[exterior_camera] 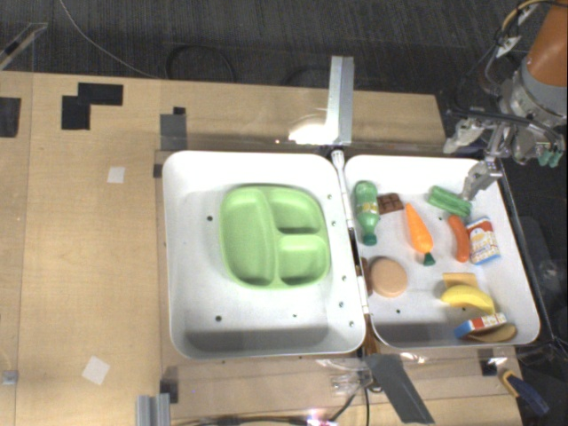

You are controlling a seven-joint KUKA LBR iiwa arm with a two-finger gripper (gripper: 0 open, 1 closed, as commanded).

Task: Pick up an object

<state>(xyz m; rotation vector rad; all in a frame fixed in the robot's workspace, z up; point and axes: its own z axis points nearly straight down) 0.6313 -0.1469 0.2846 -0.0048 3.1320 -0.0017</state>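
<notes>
Gripper (482, 177) state unclear, above right bin (524, 264), wooden bench (80, 264), dark carpet (222, 16) behind

We saw two bins (191, 238) of smooth white plastic with a soft sheen, on a bench (80, 264) of pale matt wood. The green divided tray (271, 235) looked like matt plastic. The toy foods, among them a carrot (418, 230) and a banana (467, 297), seemed smooth, slightly glossy plastic. The gripper (482, 177) looked like dull grey metal.
</notes>
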